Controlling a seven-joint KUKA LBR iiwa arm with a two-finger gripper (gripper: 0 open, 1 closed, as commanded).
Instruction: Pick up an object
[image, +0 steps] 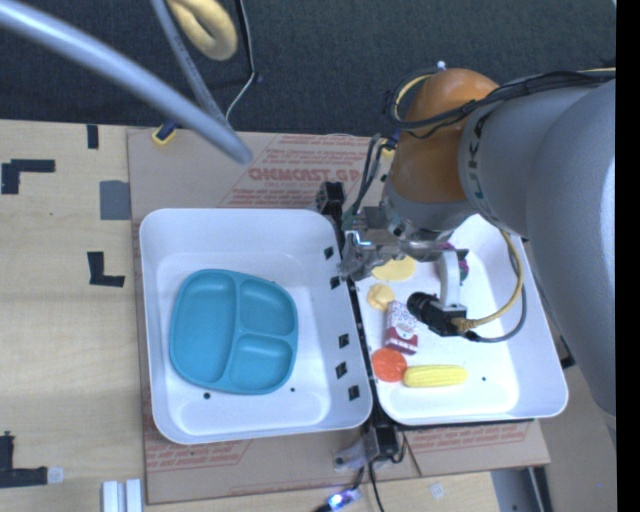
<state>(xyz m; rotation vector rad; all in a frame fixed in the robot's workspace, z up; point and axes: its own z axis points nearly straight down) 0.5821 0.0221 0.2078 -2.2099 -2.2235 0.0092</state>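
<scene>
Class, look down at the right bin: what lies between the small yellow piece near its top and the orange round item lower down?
A red-and-white packet lies between the small yellow piece and the orange round item, seen in the camera view.

A single fixed camera looks down at a slant from above the bench (60, 300), near enough to take in both white bins (160, 240), with the arm (540, 160) entering from the right.

A blue divided plate (234, 331) (three compartments) lies in the left bin (160, 240).
</scene>
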